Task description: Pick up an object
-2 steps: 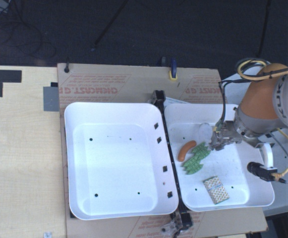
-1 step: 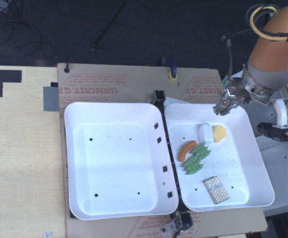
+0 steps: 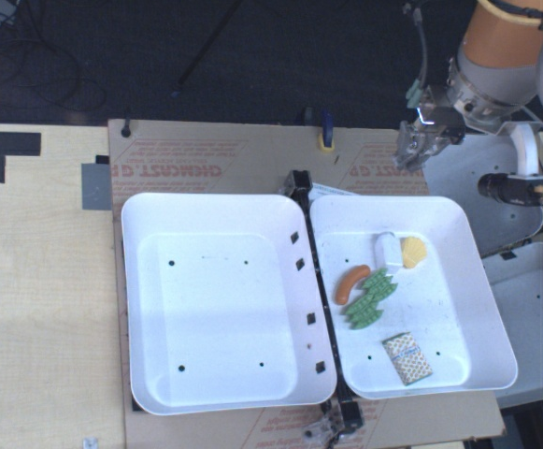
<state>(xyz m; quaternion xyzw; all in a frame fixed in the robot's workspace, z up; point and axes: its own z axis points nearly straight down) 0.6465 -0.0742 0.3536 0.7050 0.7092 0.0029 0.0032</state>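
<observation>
The right bin (image 3: 467, 251) holds several small objects: an orange sausage (image 3: 350, 283), green pea pods (image 3: 371, 299), a white bottle (image 3: 386, 249), a yellow piece (image 3: 413, 251) and a patterned packet (image 3: 407, 357). My gripper (image 3: 419, 146) hangs above the bench behind the right bin's far edge, well apart from all the objects. Nothing shows between its fingers.
The left bin (image 3: 140, 269) sits beside the right one, joined by a black clip strip (image 3: 310, 288). A cardboard sheet (image 3: 206, 162) lies under both bins. A yellow-blue clamp (image 3: 326, 135) stands at the board's far edge. Grey machine parts (image 3: 514, 185) sit to the right.
</observation>
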